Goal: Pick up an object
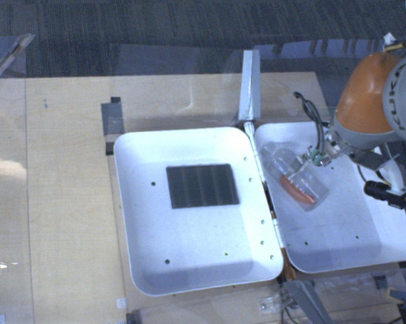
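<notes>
A wooden bench [68, 224] is seen from above at a slant, carrying two shallow white bins side by side. The left bin [148, 260] has one dark ribbed rectangular panel [202, 186] set in its floor, a little toward the bin's far edge, and a few small dark holes near its corners. The right bin [349, 240] holds one object: a clear plastic cup [298, 175] lying tilted on its side near the bin's far left corner, close to the wall shared with the left bin. One orange-red item [297, 189] shows inside or under the cup; what it is cannot be made out.

One robot arm [380, 102] enters from the right, grey with an orange band, reaching over the far right part of the right bin. Its gripper [317, 157] sits at the cup's right side, touching or overlapping the clear plastic. Whether the tool is wide, narrow or gripping the cup cannot be told from this view.

One metal bar [249, 84] stands at the far edge where the two bins meet. Black cables [380, 189] trail beside the arm at the right bin's right edge.
</notes>
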Tool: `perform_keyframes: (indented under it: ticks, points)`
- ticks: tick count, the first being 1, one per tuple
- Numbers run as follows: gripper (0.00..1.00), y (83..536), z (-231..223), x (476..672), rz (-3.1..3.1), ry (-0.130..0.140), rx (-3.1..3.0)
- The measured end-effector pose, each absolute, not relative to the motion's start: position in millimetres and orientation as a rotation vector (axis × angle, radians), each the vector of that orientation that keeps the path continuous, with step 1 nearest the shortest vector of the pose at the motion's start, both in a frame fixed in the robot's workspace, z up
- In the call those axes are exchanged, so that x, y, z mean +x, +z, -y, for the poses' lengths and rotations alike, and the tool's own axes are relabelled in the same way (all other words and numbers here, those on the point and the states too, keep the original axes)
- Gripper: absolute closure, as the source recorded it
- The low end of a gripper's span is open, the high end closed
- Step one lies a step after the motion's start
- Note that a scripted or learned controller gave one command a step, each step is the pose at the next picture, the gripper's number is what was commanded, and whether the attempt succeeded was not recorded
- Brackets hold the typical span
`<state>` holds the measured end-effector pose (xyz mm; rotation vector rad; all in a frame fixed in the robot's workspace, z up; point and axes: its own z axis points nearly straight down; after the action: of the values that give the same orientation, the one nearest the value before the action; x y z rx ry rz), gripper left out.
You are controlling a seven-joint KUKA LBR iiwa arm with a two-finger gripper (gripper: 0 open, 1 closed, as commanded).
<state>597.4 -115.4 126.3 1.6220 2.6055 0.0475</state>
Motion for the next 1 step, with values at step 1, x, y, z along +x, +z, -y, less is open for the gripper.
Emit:
perform_keyframes:
  ticks: [1]
  points:
    - [0.00, 96.7, 100.8, 542.1, -2.713, 0.008, 1.564]
